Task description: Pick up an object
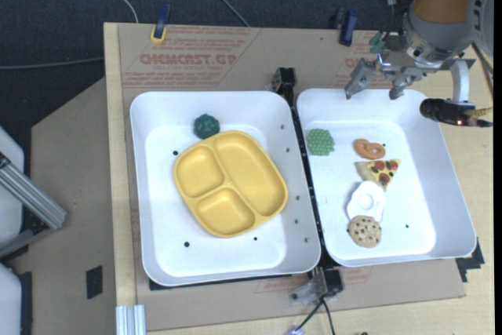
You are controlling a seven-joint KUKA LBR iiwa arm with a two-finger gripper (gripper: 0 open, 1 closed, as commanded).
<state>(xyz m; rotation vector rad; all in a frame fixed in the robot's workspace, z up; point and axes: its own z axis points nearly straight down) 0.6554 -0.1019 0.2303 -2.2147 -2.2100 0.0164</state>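
The left bin (pixel 149 169) holds a yellow divided plate (pixel 229 183) lying flat at its middle, likely a place to set things, with a dark green lump (pixel 207 125) just beside the plate's far edge; the right bin (pixel 439 192) carries the pickable items, spread apart so each can be reached: a light green knobbly piece (pixel 320 141) near the left wall, then a column of toy foods, a pretzel (pixel 369 148), a pizza slice (pixel 380 169), a fried egg (pixel 366 202) and a cookie (pixel 365 231), small, flat and brightly coloured, each close to or touching its neighbour; the gripper (pixel 376 86) hangs above the bin's far edge, fingers splayed wide and gripping nothing, so a target appears not yet chosen.
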